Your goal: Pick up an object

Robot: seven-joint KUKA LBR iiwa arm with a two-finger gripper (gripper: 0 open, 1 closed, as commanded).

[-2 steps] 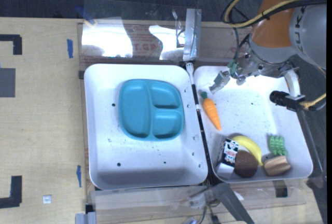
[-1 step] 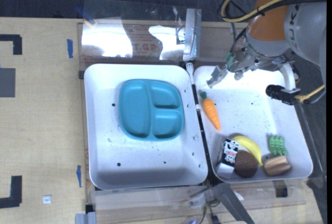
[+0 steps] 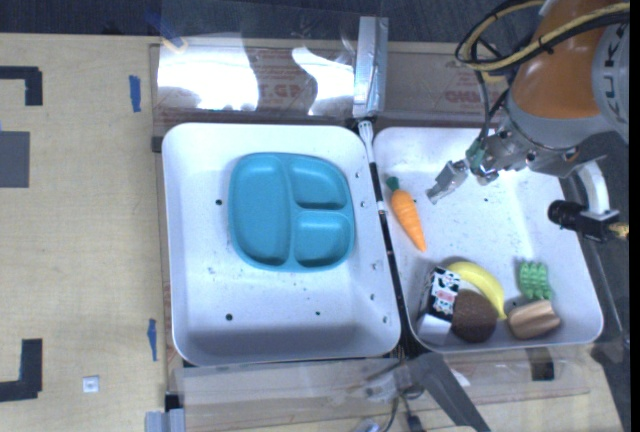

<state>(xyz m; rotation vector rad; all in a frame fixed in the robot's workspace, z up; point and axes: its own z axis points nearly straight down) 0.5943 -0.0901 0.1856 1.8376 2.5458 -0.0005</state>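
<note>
the gripper [image 3: 447, 180] is hanging over the far part of the right bin [image 3: 570, 255], reaching in from the grey arm [image 3: 565, 70] with its orange band. whether it is open or closed cannot be told at this slant. nothing is showing in its grasp.

taking the carrot [image 3: 408, 219] as landmark: the carrot is lying on the right bin's floor against the wall shared with the left bin, green top pointing away from the camera. the gripper tip is sitting just to the right of the carrot's green end and slightly farther from the camera, apart from it, not touching.

nearer the camera than the carrot, the other candidates are crowding the bin's near edge. a small black-and-white carton [image 3: 441, 295] is lying closest below the carrot, touching a yellow banana [image 3: 480, 278] and a round brown item [image 3: 474, 316]. further right of these, a tan bread-like piece [image 3: 534, 319] is lying with a green item [image 3: 534, 278] just behind it.

left of the carrot, across the wall, the left bin [image 3: 200, 250] is holding a blue divided tray [image 3: 291, 211].
</note>
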